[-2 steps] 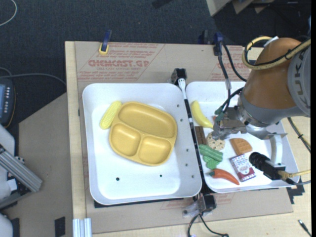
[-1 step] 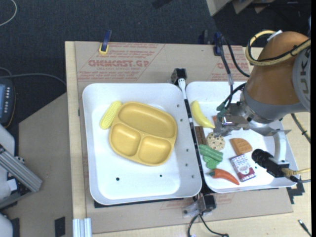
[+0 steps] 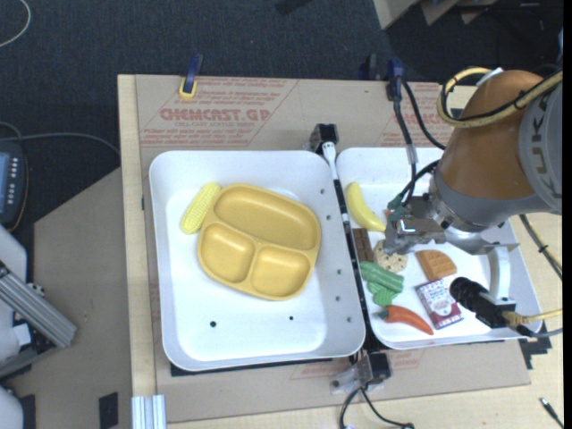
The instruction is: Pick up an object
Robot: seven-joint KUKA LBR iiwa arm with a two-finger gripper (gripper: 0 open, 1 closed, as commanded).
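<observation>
Banana — light, smooth plastic, likely slippery; grip across its curved middle. Pincer hovers beside it — finger state cannot be told.

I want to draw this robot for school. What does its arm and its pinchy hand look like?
The arm is fat and rounded, with a shiny orange band above a grey wrist. Dark letters mark the grey casing at the right edge. A yellow cable loops over the top, and thin black cables run beside it. The gripper is a small block of silver and black metal.
</observation>
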